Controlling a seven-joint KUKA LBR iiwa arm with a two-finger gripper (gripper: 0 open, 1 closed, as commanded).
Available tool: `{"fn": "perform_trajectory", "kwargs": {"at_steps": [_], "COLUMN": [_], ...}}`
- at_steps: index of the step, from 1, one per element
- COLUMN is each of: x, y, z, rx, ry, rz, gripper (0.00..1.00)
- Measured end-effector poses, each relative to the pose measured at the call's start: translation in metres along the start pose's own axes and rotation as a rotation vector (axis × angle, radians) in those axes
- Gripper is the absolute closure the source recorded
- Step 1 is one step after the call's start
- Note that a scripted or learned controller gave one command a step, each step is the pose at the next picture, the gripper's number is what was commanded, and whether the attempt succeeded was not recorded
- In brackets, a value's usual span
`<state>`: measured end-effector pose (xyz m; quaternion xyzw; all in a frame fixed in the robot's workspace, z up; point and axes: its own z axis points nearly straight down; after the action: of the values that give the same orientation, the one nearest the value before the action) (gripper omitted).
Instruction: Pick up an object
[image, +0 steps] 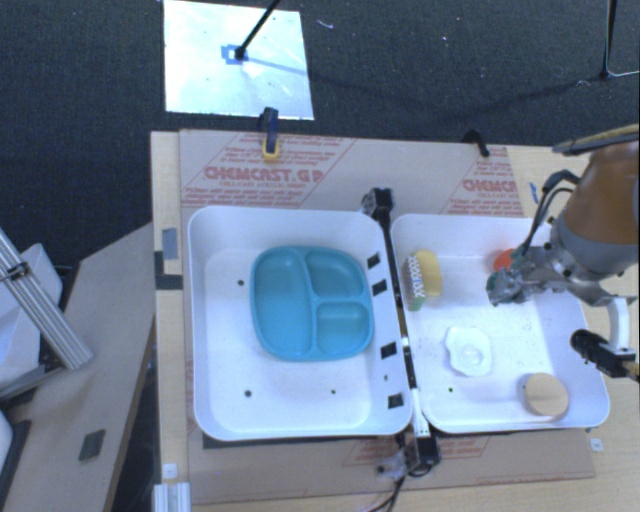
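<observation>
The right bin (437, 405) holds a yellow corn-like piece (422, 275) at its far left, a white fried-egg piece (468, 351) in the middle and a tan round piece (546, 394) at the near right. A small orange-red object (503, 260) lies by the far right side. My gripper (503, 289) hangs over the right part of this bin, just in front of the orange-red object and right of the corn. The egg lies below and to its left.
The left bin (215, 395) holds a blue divided plate (310, 302). A black divider (392, 300) with clips runs between the two bins. The arm's grey body and orange band (605, 200) cover the right bin's far right corner.
</observation>
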<state>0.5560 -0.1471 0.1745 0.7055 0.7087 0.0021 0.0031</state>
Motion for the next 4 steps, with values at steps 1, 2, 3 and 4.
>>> {"fn": "perform_trajectory", "kwargs": {"at_steps": [1, 2, 3, 4], "x": [0.000, 0.061, 0.113, 0.159], "y": [0.002, -0.002, -0.001, -0.008], "z": [-0.054, -0.047, -0.057, -0.062], "rx": [0.000, 0.007, 0.005, 0.006], "ry": [-0.001, 0.003, 0.004, 0.003], "rz": [0.000, -0.005, -0.006, -0.005], "gripper": [1.00, 1.00, 1.00, 1.00]}}
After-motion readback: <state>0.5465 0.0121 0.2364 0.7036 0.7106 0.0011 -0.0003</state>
